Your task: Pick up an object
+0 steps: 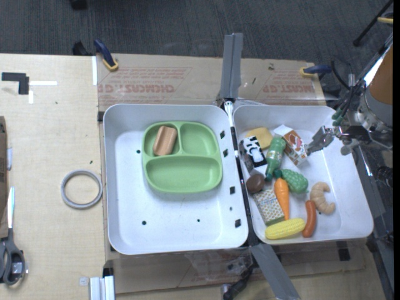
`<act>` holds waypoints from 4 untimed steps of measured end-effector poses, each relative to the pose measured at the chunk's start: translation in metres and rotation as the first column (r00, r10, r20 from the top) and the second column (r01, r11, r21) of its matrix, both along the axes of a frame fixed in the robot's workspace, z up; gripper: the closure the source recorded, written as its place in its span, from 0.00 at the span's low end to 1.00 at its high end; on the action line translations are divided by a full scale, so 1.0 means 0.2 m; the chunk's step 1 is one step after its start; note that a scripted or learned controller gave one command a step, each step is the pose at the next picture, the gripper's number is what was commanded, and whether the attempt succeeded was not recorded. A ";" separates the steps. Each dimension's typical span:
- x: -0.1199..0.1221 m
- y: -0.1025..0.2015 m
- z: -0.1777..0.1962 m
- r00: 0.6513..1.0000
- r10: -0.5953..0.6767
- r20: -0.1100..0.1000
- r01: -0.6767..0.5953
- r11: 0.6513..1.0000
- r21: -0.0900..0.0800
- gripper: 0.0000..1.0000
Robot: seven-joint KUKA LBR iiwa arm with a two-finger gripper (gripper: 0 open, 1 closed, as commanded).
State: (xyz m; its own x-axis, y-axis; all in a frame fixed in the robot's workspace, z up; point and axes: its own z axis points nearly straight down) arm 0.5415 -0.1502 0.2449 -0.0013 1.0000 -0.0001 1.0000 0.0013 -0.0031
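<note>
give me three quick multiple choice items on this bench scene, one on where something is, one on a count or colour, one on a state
1. Where does the bread roll lie?
A. in the upper left compartment of the green plate
B. in the right bin beside the corn
C. on the bench beside the tape ring

2. How many compartments does the green plate have?
A. two
B. three
C. four

3. How does the gripper stand to the toys?
A. it holds the carrot aloft
B. it hovers by the right bin's right side with nothing seen between its fingers
C. it rests on the green plate

Answers:
1 A: the roll sits in the plate's smaller upper left section, in the left bin.
2 B: two small sections above, one wide one below.
3 B: the carrot lies among the other toys, and the gripper is apart from them.
</note>
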 end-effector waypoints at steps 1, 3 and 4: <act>-0.32 0.12 -0.65 0.996 0.087 0.000 -0.087 0.996 0.001 0.00; -0.13 0.10 -0.73 0.995 0.102 0.000 -0.102 0.995 0.001 1.00; 0.04 0.38 -0.27 0.992 0.130 0.001 -0.130 0.992 -0.001 1.00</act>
